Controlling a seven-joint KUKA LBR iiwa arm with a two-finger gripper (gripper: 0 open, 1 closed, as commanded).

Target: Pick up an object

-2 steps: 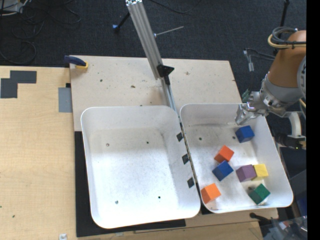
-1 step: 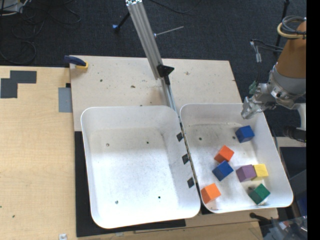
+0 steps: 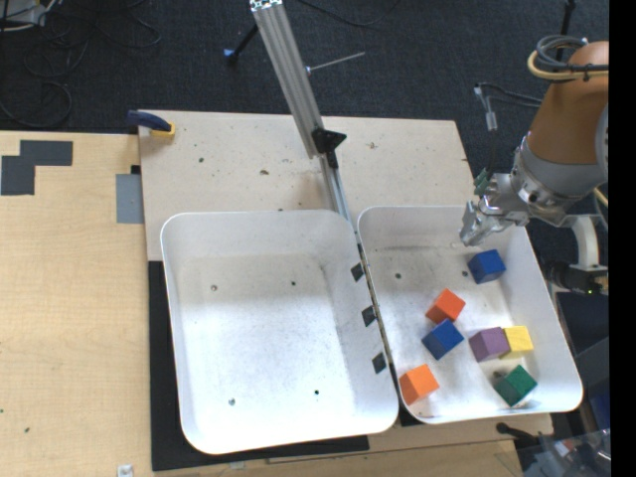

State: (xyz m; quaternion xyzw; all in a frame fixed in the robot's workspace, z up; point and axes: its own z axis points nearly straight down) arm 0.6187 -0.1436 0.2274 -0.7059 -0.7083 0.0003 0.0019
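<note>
Arm (image 3: 568, 117) enters from the right, orange band above the wrist. Gripper (image 3: 477, 229) hangs over the far part of the right bin (image 3: 397, 229), near its back wall. Finger state: cannot tell at this angle; nothing seen between them.

Right bin contents, all cubes:
- blue cube (image 3: 486, 265) just beside the gripper, on its near side; contact cannot be judged
- red-orange cube (image 3: 446, 306) mid-bin
- second blue cube (image 3: 442, 339) touching the red-orange one, nearer the camera
- purple cube (image 3: 488, 344) and yellow cube (image 3: 518, 340) side by side, touching
- green cube (image 3: 516, 384) near the front right corner
- orange cube (image 3: 419, 382) at the front left corner

Left bin (image 3: 189, 266): white floor with a few dark specks.

A slanted metal rail (image 3: 298, 87) rises from between the bins toward the top
</note>
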